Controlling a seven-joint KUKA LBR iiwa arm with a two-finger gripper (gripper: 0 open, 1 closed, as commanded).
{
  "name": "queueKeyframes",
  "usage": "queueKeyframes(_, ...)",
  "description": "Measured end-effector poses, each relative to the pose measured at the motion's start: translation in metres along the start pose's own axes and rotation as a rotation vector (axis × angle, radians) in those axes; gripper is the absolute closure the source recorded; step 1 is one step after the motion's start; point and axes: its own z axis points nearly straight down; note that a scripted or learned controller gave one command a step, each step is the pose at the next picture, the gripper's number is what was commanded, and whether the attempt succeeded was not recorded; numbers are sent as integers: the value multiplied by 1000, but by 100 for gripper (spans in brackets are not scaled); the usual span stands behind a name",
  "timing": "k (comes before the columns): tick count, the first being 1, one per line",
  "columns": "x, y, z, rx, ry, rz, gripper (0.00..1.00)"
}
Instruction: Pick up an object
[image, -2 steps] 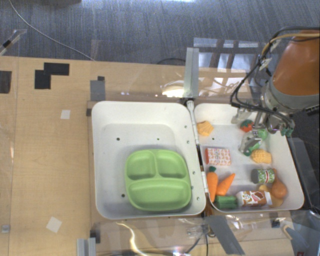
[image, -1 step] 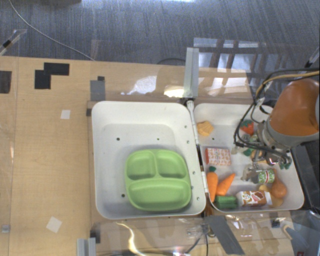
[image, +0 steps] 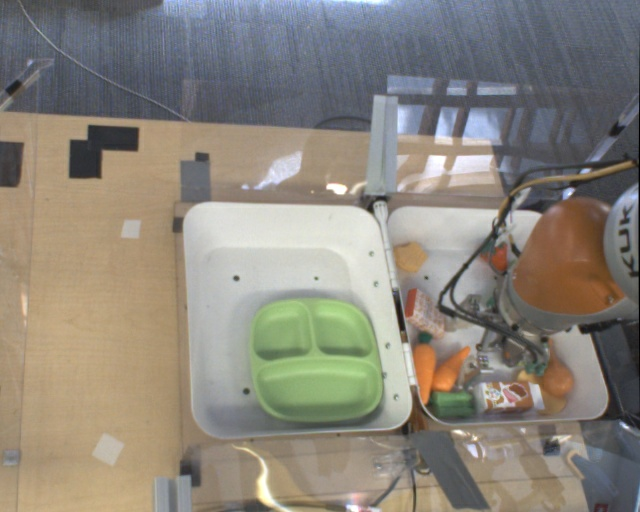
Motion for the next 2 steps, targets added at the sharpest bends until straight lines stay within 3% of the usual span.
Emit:
queueKeyframes(1, -6, 1, -14, 2, -18, -8, 100)
queueKeyframes(2, -57, 13, -162, -2, -1, -149, 100)
